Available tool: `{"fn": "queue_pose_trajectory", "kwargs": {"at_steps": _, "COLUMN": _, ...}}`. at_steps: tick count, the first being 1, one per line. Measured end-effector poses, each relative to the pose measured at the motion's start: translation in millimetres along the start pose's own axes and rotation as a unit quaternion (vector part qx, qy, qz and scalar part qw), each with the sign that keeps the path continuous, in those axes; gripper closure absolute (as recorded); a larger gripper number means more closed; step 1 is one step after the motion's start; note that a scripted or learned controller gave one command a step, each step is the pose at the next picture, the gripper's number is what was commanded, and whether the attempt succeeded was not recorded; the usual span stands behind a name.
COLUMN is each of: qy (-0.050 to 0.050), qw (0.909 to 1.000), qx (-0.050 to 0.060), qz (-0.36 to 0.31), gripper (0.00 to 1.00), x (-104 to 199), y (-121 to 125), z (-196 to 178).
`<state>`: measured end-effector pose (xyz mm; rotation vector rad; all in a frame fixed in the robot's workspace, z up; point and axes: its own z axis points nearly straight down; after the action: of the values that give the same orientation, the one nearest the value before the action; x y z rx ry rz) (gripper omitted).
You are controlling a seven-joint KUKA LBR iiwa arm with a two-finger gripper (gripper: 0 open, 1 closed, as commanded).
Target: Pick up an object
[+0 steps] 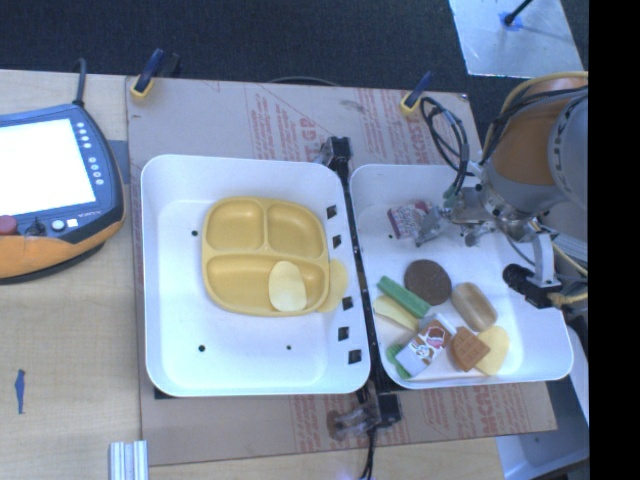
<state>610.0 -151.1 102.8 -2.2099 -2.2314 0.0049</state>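
Toy food pieces [445,323] lay clustered in right bin [540,370]; gripper [452,224] low near bin's far side, finger state indiscernible.

Bright even light, glaring white bins [160,268], slightly soft

Bench [70,368]: pale wood, seen across the frame's lower left.
Cardboard sheet [290,118]: brown, laid flat at frame centre.
Left bin [165,268]: white, set on the cardboard.
Right bin [535,363]: white, placed just beside it.
Control pendant [50,183]: rested at far left.
Clamps [147,76]: possibly two, at the sheet's upper corners.
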Motion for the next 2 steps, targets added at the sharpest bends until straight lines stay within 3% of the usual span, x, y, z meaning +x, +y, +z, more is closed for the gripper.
{"fn": "queue_pose_trajectory", "kwargs": {"at_steps": 1, "qy": 0.002, "qw": 1.0000, "qx": 0.003, "qz": 0.001, "gripper": 0.00, "x": 45.3, "y": -50.6, "z": 12.4}}
{"fn": "queue_pose_trajectory", "kwargs": {"at_steps": 2, "qy": 0.001, "qw": 1.0000, "qx": 0.002, "qz": 0.003, "gripper": 0.00, "x": 41.8, "y": -55.4, "z": 11.3}}
